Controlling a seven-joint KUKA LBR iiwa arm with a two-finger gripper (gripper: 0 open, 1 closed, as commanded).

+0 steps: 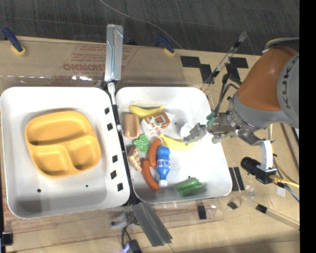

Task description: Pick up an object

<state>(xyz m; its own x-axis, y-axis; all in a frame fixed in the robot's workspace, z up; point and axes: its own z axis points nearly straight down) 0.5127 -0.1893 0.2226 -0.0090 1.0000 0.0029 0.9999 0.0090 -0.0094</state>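
Hovering at three o'clock in the right white bin, the grey two-finger gripper, grip state unreadable, looks mid-approach above a curved yellow plastic banana; next comes descending onto it.

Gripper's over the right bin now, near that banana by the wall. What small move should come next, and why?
Probably a short descent onto the banana. The gripper sits over the right bin at that banana's right end, and nothing shows between its fingers. The other toys crowd toward the divider, such as the blue bottle and an orange carrot, so this banana looks like the least obstructed target.
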